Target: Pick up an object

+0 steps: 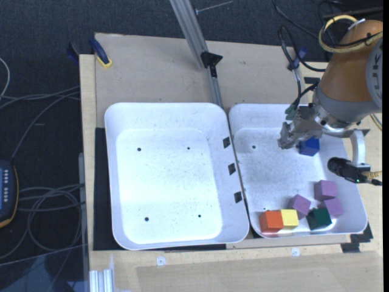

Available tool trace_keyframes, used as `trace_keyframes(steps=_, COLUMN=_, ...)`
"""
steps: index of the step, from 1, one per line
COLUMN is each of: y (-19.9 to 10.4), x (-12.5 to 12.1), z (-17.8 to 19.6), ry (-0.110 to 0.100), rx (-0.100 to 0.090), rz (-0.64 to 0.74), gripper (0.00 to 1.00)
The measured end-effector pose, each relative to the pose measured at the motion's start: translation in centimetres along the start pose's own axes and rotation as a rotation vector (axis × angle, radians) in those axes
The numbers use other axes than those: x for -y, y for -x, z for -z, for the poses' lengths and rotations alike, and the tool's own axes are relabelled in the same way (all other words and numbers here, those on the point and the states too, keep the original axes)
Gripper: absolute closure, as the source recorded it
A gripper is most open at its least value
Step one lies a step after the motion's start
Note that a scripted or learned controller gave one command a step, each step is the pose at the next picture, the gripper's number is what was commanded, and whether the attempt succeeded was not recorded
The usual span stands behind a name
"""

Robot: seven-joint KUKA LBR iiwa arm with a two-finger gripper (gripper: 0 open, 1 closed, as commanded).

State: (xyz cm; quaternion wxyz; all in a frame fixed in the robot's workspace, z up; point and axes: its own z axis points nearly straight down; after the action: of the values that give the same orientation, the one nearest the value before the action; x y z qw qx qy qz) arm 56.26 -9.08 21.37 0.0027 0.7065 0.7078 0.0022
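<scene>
Gripper (290, 137) hovers low in the right bin (261, 181), right beside a blue block (309, 146). You can't tell from this slanted view whether it is apart or together, nor whether the block is caught. Block sits near the bin's far right wall, partly hidden by the wrist. Treat it as light, rigid, probably smooth-faced; it should not deform, but may skid on the white floor if nudged. Take it across two opposite flat faces, square on. Other blocks (orange (271, 220), yellow (289, 217), green (318, 218), purple (326, 190)) cluster at the near edge, well apart.
</scene>
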Motion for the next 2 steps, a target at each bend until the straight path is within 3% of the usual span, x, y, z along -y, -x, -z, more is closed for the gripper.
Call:
trace_keyframes(steps=1, y=0.0, x=-0.2, z=4.8, ry=0.001, rx=0.000, rz=0.000, gripper=1.00)
trace_keyframes(steps=2, y=-5.4, x=-0.3, z=3.6, ry=-0.008, rx=-0.003, rz=0.004, gripper=1.00)
